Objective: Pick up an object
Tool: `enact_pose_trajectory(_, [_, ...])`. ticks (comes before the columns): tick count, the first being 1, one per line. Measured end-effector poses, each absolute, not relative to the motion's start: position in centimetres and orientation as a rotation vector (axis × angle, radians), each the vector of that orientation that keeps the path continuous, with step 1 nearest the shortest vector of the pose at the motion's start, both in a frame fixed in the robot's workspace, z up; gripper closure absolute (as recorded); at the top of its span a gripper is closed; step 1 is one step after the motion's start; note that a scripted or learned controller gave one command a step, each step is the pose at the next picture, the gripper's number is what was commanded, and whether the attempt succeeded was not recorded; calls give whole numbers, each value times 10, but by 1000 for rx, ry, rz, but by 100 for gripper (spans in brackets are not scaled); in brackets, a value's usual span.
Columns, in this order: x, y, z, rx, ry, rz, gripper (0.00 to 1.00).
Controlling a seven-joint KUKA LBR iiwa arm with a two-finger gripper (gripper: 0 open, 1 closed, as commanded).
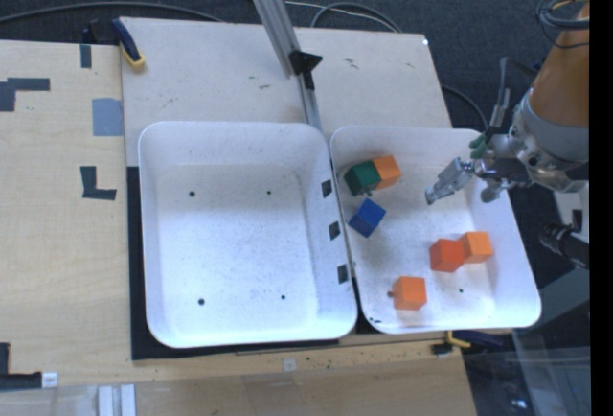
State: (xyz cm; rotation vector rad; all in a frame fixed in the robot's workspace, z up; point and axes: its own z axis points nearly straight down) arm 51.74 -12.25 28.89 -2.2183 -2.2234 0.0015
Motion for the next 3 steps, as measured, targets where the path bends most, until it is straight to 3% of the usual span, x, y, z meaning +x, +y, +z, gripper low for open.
enact_pose_trajectory(1, [560,-101,188,-2215,-2219,8,0])
enact_pose_trajectory(2, [622,-100,90,-2216,-2223,2,0])
enact_pose_trajectory(3, [622,-99,102,-2216,-2225,0,100])
